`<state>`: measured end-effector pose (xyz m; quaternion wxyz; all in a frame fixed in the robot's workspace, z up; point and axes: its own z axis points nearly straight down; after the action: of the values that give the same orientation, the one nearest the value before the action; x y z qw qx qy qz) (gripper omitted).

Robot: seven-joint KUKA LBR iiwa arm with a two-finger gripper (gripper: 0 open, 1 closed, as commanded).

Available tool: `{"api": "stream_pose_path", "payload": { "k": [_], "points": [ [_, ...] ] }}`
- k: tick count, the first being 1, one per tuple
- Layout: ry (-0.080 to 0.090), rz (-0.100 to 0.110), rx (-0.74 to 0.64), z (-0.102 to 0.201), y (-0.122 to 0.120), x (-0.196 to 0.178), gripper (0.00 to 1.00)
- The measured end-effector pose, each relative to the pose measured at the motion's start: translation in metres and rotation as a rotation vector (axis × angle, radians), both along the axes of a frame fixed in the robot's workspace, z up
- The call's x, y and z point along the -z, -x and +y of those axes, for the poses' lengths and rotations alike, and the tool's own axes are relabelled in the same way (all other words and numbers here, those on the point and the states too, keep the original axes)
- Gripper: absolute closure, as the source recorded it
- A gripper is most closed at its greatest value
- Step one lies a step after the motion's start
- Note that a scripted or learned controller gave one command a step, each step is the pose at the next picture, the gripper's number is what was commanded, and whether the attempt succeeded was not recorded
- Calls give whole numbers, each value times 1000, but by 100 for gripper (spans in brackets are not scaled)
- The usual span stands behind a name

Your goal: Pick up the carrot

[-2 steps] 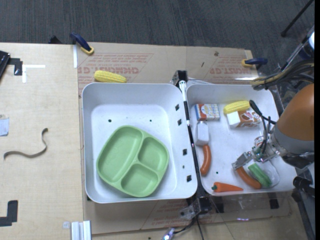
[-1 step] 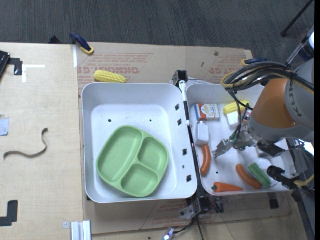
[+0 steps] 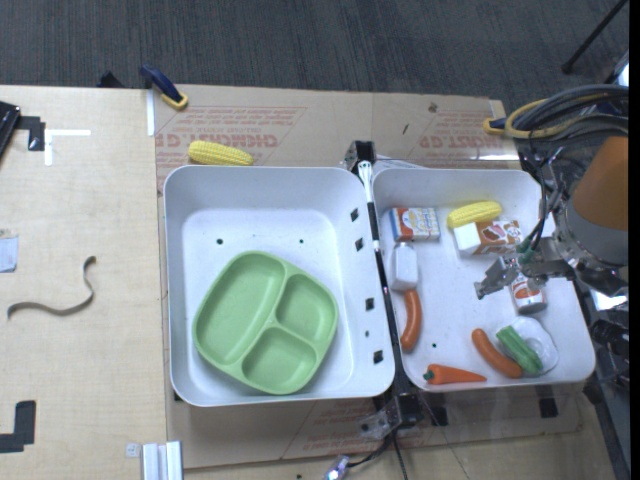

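The small orange plastic carrot with a green top [image 3: 455, 374] is lying lengthwise along the right white bin's [image 3: 440, 190] near wall; up and right of it, the claw [image 3: 505, 276] is hovering, empty, fingers spread.

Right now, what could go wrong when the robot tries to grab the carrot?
The carrot lies against the right bin's front wall, so the pincer might bump the wall coming down. An orange sausage lies just behind it and looks similar, so the robot might grab that instead. The pincer is far from the carrot, over other toys.
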<state>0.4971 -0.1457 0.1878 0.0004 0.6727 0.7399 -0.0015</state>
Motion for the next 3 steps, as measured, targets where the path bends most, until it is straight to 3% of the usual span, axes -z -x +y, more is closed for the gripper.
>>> {"api": "stream_pose_path", "payload": {
  "k": [1,2,3],
  "points": [
    [0,-1,18,38,-54,96,0],
    [-2,1,-173,28,20,97,0],
    [-4,-1,16,-14,-21,96,0]
  ]
}}
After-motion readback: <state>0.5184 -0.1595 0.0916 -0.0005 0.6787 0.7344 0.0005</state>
